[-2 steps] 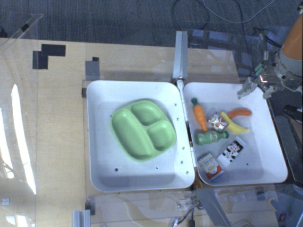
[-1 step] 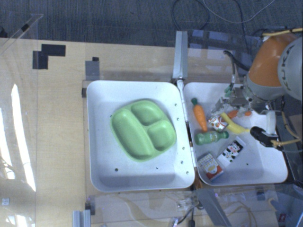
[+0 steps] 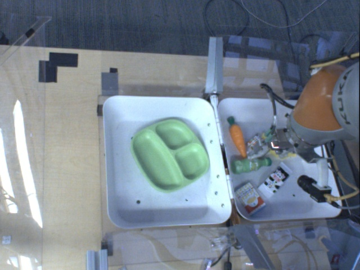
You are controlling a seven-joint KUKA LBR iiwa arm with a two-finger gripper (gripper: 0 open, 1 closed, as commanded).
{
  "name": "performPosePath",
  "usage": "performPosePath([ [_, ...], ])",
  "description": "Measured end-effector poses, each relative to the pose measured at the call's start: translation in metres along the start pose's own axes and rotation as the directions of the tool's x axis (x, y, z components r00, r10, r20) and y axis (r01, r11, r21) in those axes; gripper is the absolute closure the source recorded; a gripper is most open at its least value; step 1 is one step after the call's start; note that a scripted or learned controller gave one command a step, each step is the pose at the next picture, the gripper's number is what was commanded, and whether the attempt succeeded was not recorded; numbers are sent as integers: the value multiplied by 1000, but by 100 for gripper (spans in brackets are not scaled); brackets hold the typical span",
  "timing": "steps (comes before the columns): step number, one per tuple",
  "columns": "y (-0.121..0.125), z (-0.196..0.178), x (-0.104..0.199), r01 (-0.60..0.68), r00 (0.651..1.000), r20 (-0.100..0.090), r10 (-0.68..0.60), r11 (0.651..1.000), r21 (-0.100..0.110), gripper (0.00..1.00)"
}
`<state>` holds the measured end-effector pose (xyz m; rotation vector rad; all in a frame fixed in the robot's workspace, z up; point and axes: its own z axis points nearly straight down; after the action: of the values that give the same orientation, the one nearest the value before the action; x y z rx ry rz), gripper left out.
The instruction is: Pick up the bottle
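A small green bottle [image 3: 251,164] lies on its side on the floor of the right-hand bin [image 3: 292,210], its length running roughly across the bin. The gripper [image 3: 263,143] hangs just above and slightly beyond the bottle in the camera view, close to it but seemingly not around it; the metallic parts there are too cluttered to tell how far it is spread, and nothing can be seen held in it. The step in hand looks like the final approach before a grasp, so the bottle is judged not yet picked up. The next move likely calls for lining up across the bottle's narrow width, descending to the bin floor, closing, then lifting straight up. To the gripper's left, very near, a toy carrot [image 3: 237,139] lies with its lower tip close to the bottle's end, so a wide spread could nudge it. Below the gripper and past the bottle sit a small black-and-white card-like item [image 3: 275,178] and a small printed box [image 3: 250,198], both apart from the bottle. The divider wall between bins stands just left of the bottle, leaving little room on that side; more bare floor lies toward the arm. Further left, the other bin [image 3: 121,201] holds a green divided plate [image 3: 170,154], well apart.
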<state>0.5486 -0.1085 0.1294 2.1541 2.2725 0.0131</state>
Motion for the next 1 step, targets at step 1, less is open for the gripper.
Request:
performPosePath([
  [1,25,35,11,307,952,-4,-307,952,6,0],
])
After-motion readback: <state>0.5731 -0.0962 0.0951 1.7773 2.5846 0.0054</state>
